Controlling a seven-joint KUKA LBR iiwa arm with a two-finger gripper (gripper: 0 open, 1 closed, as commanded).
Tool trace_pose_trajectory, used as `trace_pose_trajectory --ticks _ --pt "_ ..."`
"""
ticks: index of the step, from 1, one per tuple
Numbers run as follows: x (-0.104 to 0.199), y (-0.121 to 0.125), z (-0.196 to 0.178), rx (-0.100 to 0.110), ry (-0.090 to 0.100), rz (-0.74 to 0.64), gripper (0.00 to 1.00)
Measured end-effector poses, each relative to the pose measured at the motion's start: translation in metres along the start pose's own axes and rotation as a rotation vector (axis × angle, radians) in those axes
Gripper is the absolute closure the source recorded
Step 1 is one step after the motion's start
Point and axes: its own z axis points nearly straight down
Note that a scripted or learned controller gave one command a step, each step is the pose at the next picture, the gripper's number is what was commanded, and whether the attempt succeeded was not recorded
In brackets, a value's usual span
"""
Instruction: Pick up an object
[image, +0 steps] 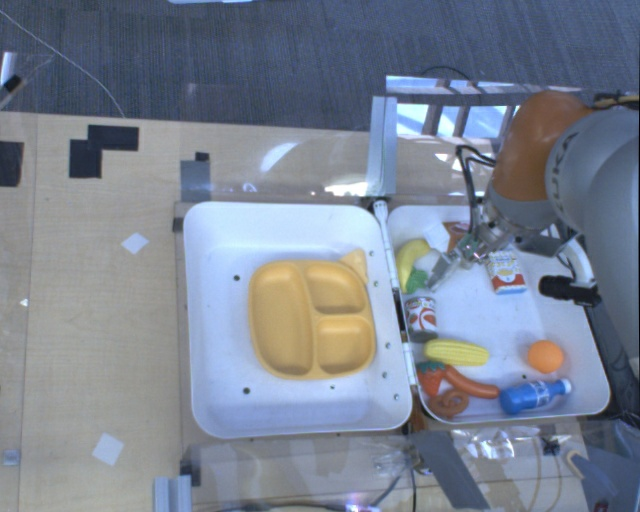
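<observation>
The gripper (445, 262) sits low in the right bin (570, 400), near its left wall, pointing down and left. Whether it is spread or pressed together cannot be told; its tip merges with a white-and-green item (425, 272) beneath it. A yellow banana-like piece (409, 256) lies just beside that, long axis running up-right to down-left. The arm (560, 150) enters from the right, its orange band uppermost, and hides the bin's far right corner. Nearby stand a small can (421, 315) and a carton (507, 272). Toward the front lie a corn cob (457, 352), long axis left to right, an orange ball (545, 356), a blue bottle (533, 395) and a red-orange toy (455, 388), hard to identify. The left bin (220, 400) holds a yellow divided tray (310, 318).
</observation>
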Motion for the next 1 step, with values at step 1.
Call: trace_pose_trajectory --ticks 1 --pt "-0.0416 -0.0212 0.0003 -0.018 0.031 0.106 0.00"
